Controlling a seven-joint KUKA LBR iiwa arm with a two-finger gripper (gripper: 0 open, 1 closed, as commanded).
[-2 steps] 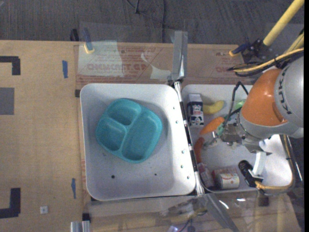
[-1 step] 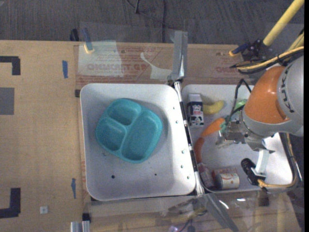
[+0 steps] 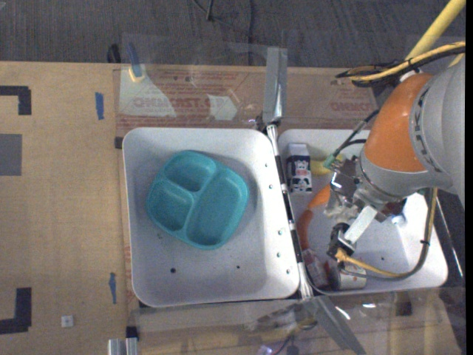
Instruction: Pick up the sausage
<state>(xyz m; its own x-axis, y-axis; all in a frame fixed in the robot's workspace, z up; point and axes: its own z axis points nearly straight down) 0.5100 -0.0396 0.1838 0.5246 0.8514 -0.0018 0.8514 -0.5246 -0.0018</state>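
Poised in the right bin (image 3: 399, 246) of 2, with gripper (image 3: 336, 204) opening impossible to tell, close above what looks like the orange-red sausage (image 3: 310, 211) hugging that bin's left wall: best straddled across its narrow width, clear of the wall, then squeezed and lifted straight.

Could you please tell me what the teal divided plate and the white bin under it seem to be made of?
The teal divided plate looks like moulded plastic: one even colour, rounded compartment ridges, a soft satin sheen. The left bin looks like smooth white plastic, possibly painted metal; its curved corners and dull, even surface leave that open.
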